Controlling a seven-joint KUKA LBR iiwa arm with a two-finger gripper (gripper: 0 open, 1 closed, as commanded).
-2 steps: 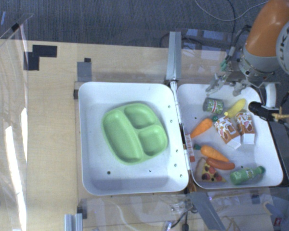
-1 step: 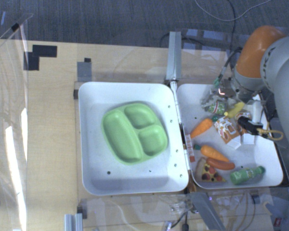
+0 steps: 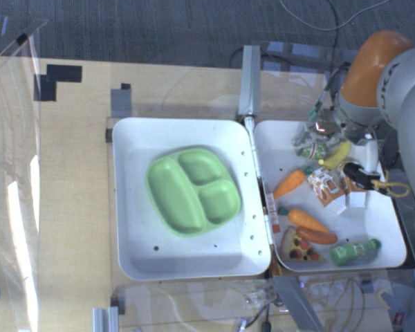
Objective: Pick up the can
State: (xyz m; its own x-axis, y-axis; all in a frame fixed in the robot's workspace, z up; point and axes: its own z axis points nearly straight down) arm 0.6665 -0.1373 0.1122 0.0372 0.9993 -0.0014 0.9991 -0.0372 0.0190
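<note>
Arm reaches from right over right bin, gripper low at bin's upper part, just above crumpled can; finger state cannot be told. Banana just beside can. Carrots, snack packet, green bottle, pizza slice lie below. Left bin holds green tray.

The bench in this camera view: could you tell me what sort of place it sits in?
Probably a robotics lab: a grey arm reaches over two white bins, one holding a green tray, the other toy food such as carrots.
</note>
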